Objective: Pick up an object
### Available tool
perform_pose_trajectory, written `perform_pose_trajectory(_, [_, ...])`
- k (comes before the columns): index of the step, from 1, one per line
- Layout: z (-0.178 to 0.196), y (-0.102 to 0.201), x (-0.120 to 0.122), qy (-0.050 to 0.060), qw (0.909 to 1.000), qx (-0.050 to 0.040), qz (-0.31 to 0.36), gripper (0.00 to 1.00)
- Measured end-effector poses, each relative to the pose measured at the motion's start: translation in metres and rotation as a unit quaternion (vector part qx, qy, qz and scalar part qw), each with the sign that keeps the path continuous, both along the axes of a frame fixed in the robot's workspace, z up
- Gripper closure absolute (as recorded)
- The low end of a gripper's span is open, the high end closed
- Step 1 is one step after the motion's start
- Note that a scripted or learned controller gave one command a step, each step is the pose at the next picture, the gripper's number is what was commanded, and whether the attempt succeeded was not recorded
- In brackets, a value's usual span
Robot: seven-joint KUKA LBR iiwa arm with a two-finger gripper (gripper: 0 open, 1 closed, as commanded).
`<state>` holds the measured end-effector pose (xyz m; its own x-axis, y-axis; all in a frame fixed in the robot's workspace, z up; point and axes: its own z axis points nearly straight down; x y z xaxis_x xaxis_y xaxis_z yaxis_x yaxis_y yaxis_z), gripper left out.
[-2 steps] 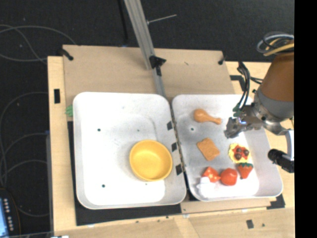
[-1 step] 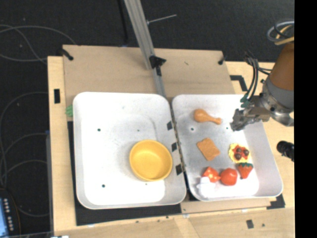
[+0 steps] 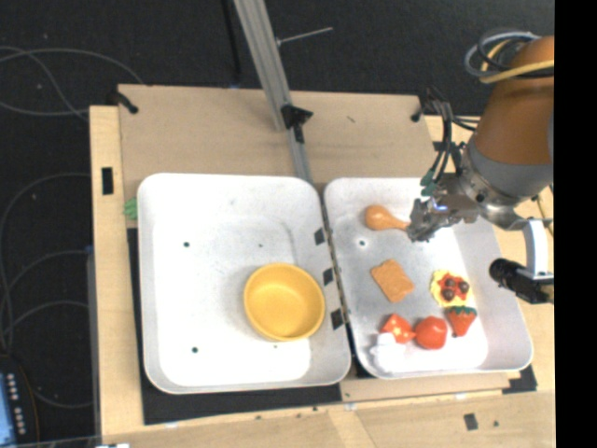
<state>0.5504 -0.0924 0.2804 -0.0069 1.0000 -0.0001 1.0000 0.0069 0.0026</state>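
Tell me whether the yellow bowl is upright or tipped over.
Upright. The yellow bowl sits in the left bin with its round opening facing up, so its inside shows, and nothing shows in it.

From my feed the light is even and fairly bright over the tabletop (image 3: 215,129), coming from overhead. The two white bins come close to washing out: the left bin (image 3: 196,222) shows little surface detail, the right bin (image 3: 494,343) much the same. Shadows are soft and short; the yellow bowl (image 3: 284,301) casts a faint one. The surrounding floor (image 3: 56,26) falls nearly black. The picture is slightly soft and grainy throughout.
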Motion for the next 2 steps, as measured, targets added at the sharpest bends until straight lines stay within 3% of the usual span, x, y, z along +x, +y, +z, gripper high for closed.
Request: perform_pose_trajectory(2, [-0.007, 0.097, 0.022, 0.001, 1.0, -0.0001, -0.001, 1.0])
